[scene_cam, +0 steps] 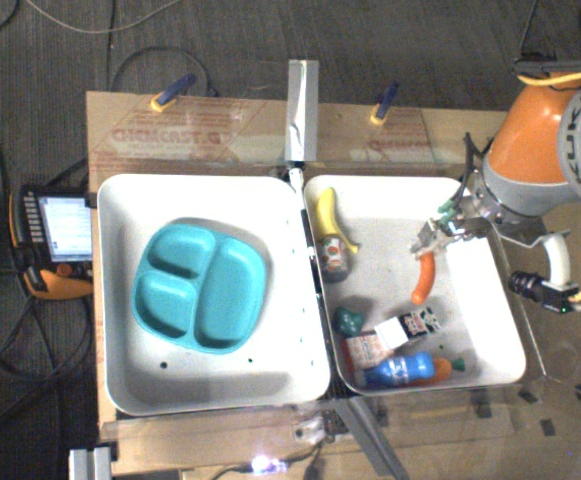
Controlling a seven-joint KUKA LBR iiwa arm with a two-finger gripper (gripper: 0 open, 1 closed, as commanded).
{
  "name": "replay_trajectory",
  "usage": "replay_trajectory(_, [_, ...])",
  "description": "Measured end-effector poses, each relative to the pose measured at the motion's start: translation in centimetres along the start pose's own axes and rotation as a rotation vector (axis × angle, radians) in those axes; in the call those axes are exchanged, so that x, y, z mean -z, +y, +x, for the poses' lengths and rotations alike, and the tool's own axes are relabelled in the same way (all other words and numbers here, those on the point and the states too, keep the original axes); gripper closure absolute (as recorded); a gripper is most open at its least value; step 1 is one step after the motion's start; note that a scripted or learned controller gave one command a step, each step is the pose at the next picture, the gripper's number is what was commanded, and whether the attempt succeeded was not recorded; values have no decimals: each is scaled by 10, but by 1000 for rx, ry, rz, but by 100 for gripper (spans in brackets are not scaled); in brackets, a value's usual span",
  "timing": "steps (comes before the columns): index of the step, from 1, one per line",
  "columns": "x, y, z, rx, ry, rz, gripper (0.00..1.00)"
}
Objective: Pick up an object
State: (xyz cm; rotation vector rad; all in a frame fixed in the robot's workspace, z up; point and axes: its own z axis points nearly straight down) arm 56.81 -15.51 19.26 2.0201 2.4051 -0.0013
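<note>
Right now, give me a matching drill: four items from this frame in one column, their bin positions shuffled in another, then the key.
Items:
1. teal tray
2. banana
3. carrot
4. blue bottle

Places:
A. right bin, near edge
B. left bin, centre
C. right bin, just below the pincer
D. right bin, far left corner

Pairs: 1-B, 2-D, 3-C, 4-A
</note>
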Motion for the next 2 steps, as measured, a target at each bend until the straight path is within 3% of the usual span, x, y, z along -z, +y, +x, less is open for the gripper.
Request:
replay_trajectory(1, [38, 5, 22, 169, -3, 0, 100])
replay_trajectory(2, [-4, 54, -32, 200, -3, 3, 100])
